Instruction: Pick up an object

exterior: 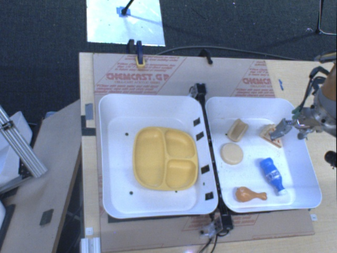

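Observation:
The right bin (310, 191) holds several small items: a tan bread-like block (237, 129), a round pale cookie (231, 153), a blue bottle (272, 175) lying on its side, an orange drumstick (250, 195) and a tan wedge-shaped piece (271, 135) near the far right wall. My gripper (287, 125) comes in from the right edge, low over the bin's far right corner. Its tip sits right beside the wedge, at that piece's upper right. I cannot see whether it touches the wedge.
The left bin (113, 141) holds a yellow divided plate (165, 158). A black divider with clips (204, 152) runs between the bins. Cardboard sheeting (158, 73) lies under both bins, with a blue and yellow clamp (139, 54) at its far edge.

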`<action>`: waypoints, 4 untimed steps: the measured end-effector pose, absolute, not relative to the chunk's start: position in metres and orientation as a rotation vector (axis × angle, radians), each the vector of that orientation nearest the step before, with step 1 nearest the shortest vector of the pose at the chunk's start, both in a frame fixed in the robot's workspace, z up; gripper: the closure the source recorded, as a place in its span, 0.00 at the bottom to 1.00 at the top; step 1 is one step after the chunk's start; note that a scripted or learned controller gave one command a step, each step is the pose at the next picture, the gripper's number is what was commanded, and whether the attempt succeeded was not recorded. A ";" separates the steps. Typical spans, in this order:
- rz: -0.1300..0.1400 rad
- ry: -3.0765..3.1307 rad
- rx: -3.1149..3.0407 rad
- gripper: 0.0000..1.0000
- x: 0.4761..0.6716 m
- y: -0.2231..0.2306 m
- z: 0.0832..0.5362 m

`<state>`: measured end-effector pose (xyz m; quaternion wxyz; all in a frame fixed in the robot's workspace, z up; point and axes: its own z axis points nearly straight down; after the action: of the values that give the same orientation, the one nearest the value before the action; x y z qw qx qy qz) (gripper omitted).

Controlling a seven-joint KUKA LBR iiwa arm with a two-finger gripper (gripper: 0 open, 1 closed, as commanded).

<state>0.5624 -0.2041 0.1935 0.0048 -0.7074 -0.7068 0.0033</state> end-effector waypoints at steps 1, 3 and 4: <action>-0.001 -2.226 -2.218 0.00 0.565 -0.203 0.201; 0.000 -2.228 -2.216 0.00 0.575 -0.194 0.112; 0.000 -2.230 -2.224 0.00 0.577 -0.196 0.089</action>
<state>0.5773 -0.1965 0.0893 -0.0039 -0.7062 -0.7080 -0.0001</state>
